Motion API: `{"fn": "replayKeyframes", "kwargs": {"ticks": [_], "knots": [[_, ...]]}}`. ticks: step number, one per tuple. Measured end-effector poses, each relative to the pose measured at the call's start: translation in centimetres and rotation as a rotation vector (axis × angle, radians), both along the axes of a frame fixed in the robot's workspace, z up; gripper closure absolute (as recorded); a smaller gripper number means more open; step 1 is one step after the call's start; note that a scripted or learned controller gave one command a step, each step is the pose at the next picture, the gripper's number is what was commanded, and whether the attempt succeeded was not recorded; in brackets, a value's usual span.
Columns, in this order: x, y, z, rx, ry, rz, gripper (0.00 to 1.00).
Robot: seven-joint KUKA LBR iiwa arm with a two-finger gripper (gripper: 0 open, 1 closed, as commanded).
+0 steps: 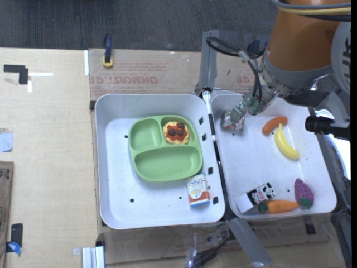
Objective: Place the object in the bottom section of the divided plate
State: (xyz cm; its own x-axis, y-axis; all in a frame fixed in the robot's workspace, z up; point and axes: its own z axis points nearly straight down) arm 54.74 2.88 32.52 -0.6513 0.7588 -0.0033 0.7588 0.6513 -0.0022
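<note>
Fingertips of my gripper (233, 121) hang low over the upper left corner of the right bin (326, 197), too small and blurred for me to tell whether they are spread or pressed together; I see nothing clearly between them. My wrist and orange band (304, 24) are cut off at the top right. Just to my right lie a sausage (274, 124) and a banana (286, 144). Nearer the front edge sit a cow-patterned carton (260, 195), a carrot (278, 206) and purple grapes (303, 192). In the left bin (111, 205) the green divided plate (165, 148) holds a small pizza (175, 132) in its upper right section, with a juice box (198, 190) just below the plate.
</note>
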Motion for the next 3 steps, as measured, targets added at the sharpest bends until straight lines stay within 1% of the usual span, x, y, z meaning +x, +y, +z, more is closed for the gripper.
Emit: {"fn": "replayKeyframes", "kwargs": {"ticks": [1, 2, 3], "knots": [[0.0, 0.0, 0.0, 0.000, 0.001, 0.000, 0.00], [0.1, 0.0, 0.8, -0.002, 0.000, 0.002, 1.00], [-5.5, 7.7, -3.9, 0.001, 0.003, -0.187, 1.00]]}}
